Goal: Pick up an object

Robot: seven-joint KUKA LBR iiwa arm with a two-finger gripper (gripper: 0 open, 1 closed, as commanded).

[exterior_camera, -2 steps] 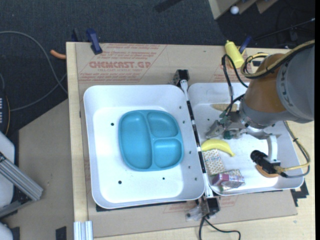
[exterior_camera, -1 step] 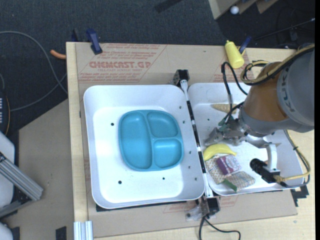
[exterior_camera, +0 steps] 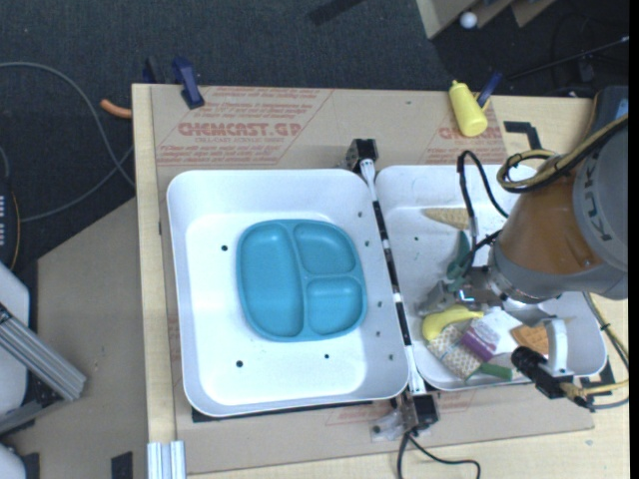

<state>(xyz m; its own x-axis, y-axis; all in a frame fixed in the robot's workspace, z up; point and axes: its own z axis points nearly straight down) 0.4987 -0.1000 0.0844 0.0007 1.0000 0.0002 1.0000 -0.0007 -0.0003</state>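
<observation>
1. Currently the gripper (exterior_camera: 457, 292) is low inside the right bin (exterior_camera: 414, 193), reached in from 3 o'clock — the arm (exterior_camera: 559, 233) leans over the bin's right half, so much of the bin floor on that side is hidden by it.

2. Jaw state: cannot tell. The tool end is small and dark against the clutter; no object can be confirmed between the jaws, so no hold is claimed.

3. Nearest candidate for the pick, as a judgement: the yellow banana-shaped object (exterior_camera: 449, 321). It lies on the bin floor just beside the gripper, at about 6 o'clock from it, toward the bin's lower-left area.

4. Orientation of that object: it lies flat, long axis running roughly from 8 o'clock to 2 o'clock, slightly curved. Which end is the stem cannot be made out.

5. Neighbouring items: a purple-and-white object (exterior_camera: 477, 341) touches or nearly touches it at 4 o'clock; an orange piece (exterior_camera: 529, 337) lies farther toward 3 o'clock; a tan cone-shaped piece (exterior_camera: 444, 217) rests near the bin's top, well apart.

6. Placement rationale — the loose items are crowded into the right bin, which likely explains the low approach there. A grasp across the short axis would probably suit the yellow object.

7. The left bin (exterior_camera: 200, 267) holds a blue divided tray (exterior_camera: 300, 277) at its centre, well apart from the gripper.
</observation>
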